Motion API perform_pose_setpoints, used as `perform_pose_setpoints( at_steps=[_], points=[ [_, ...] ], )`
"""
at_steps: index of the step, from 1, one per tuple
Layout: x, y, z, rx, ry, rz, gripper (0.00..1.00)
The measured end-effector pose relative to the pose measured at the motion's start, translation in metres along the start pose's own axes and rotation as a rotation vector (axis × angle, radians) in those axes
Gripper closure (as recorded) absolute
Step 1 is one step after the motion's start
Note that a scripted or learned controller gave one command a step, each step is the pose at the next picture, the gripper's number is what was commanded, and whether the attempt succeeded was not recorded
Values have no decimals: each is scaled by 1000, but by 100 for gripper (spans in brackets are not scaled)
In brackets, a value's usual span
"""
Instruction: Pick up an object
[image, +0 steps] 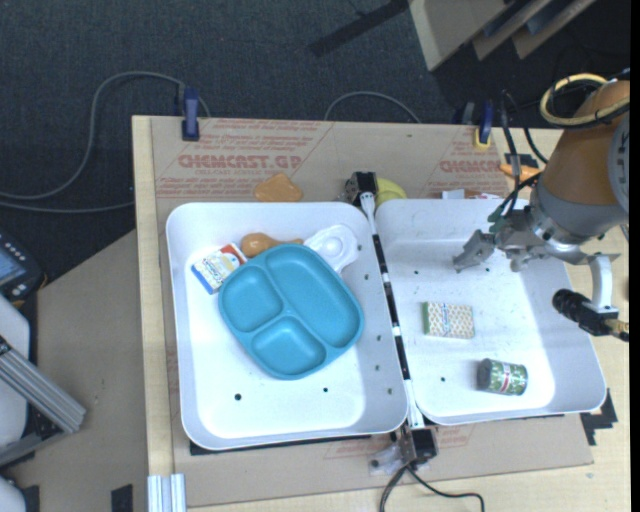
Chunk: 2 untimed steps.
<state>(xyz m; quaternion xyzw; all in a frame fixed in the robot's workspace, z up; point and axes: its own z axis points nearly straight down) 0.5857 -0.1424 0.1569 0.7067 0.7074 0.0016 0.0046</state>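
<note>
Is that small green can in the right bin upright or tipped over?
Tipped over: the green can lies on its side on the right bin floor, its length running across the view.

small green can (501, 377) on its side, right bin's near corner

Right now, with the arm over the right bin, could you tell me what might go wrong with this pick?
1. The pincer hangs over bare bin floor near the back, apart from the sponge pad and the small can; closing here would probably catch nothing.
2. The can lies on its side and may roll away when nudged.
3. The pad lies flat and low, so the fingertips could slide over it.
</note>
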Motion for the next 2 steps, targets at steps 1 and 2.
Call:
perform_pose_setpoints(
  at_steps=[1, 2],
  points=[
    [45, -51, 76, 18, 8, 0, 0],
    [42, -47, 62, 8, 4, 1, 100]
  ],
)
